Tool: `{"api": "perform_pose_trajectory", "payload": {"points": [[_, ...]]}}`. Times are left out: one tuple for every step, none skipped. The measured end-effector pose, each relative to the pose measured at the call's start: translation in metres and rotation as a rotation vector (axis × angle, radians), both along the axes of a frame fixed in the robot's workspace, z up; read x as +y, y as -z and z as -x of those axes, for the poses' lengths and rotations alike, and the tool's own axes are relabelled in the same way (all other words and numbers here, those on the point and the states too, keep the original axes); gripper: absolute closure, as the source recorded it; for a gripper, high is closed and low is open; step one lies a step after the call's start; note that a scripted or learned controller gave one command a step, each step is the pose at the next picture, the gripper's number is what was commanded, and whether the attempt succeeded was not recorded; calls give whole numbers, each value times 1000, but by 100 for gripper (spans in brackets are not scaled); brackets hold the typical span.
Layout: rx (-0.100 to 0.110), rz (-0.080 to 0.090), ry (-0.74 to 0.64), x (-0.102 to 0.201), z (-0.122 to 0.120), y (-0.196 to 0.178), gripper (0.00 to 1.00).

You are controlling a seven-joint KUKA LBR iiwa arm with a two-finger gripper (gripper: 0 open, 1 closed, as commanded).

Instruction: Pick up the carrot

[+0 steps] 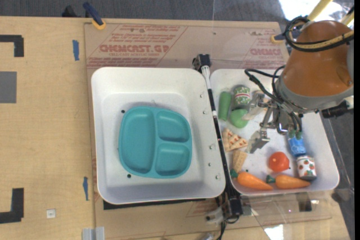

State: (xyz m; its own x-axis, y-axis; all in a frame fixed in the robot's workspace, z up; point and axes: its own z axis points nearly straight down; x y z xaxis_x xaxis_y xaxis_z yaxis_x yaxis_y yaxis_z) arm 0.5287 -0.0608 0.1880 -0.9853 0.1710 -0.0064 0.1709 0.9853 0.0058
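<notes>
Two carrots lie along the front wall of the right bin (332, 161). One carrot (254, 180) is at the front left, its green top pointing left. The other carrot (292, 181) lies to its right, next to a red and white carton (306, 167). My gripper (260, 121) hangs over the middle of the right bin, behind both carrots and apart from them. It is open, and nothing sits between its fingers. The grey and orange arm covers the bin's back right part.
A red tomato (278, 161), a blue bottle (296, 145), a pizza slice (234, 140), a cone (238, 160), green pieces (225, 105) and a green can (242, 95) share the right bin. The left bin (107, 137) holds a teal divided plate (154, 142).
</notes>
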Motion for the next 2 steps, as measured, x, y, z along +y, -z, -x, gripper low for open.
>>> {"api": "perform_pose_trajectory", "payload": {"points": [[3,4,-300,30,48,3,0],[-6,3,-87,75,40,-60,0]]}}
